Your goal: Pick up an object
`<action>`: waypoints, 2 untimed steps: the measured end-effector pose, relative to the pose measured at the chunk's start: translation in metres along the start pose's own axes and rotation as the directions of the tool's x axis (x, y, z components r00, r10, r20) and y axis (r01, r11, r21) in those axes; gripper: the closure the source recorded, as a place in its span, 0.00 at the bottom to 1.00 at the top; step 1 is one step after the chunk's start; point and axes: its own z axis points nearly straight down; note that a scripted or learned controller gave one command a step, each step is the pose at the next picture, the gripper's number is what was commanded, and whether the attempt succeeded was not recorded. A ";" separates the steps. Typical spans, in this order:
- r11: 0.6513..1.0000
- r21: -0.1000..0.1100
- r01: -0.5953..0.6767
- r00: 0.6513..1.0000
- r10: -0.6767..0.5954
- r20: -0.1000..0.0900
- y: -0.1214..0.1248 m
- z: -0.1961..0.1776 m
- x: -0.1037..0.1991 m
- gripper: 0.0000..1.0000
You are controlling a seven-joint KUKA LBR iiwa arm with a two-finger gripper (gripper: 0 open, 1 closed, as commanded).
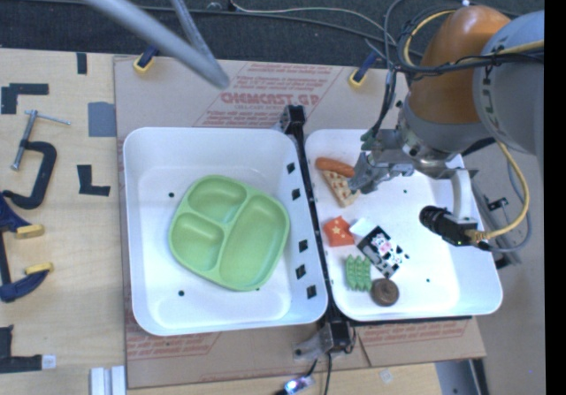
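Gripper (pixel 367 174) low over the right bin (pixel 442 300), at its upper left part, just right of the pizza slice (pixel 339 186). Finger tips are dark and blur into the wrist body; cannot tell how far they stand apart, nor whether anything sits between them. Nothing clearly held.

Pizza slice: a tan wedge with red dots, lying in the right bin near the divider. Its right edge meets or passes under the gripper; contact not resolvable. Just above the slice, an orange sausage (pixel 334 165), its right end hidden behind the gripper.

Below the slice: a small red block (pixel 339 231). Right of the block and slightly lower, a black-and-white toy (pixel 382 249), shape hard to read, maybe a cow pattern. Below the block, a green ridged piece (pixel 357 273). Lower right of that, a brown round disc (pixel 385 293).

The arm (pixel 460 66) covers the right bin's upper right corner; a black cylinder on the wrist overhangs the bin's right side.

Left bin (pixel 141 163), across the divider from the slice, holds a green tray (pixel 230 232) with three compartments, sitting askew.

Far left of the bins, clamps (pixel 31 174) on the bench, partly cut off by the frame edge. Blurred grey bar (pixel 106 4) crosses the top left, out of focus.
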 end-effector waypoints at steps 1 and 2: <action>1.000 0.000 0.001 1.000 -0.001 0.000 0.001 0.001 0.065 1.00; 1.000 0.002 -0.001 1.000 0.001 0.001 0.005 0.013 0.112 1.00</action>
